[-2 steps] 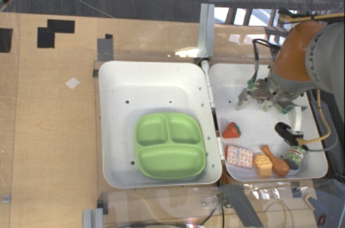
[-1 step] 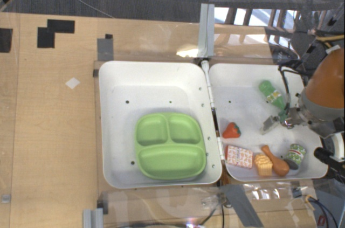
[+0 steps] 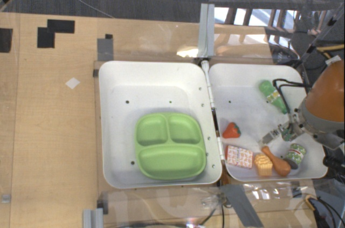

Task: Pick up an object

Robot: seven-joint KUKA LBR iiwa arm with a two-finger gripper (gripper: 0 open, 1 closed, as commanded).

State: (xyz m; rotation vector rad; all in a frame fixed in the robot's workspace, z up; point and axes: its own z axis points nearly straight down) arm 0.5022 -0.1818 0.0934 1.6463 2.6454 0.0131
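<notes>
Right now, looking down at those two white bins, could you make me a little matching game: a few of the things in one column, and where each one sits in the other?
Things:
1. green divided plate
2. strawberry
3. green bottle
4. drumstick

Places:
A. upper part of the right bin
B. near the right bin's front edge
C. left bin
D. right bin, close to the divider between the bins

Pairs: 1-C, 2-D, 3-A, 4-B
</notes>
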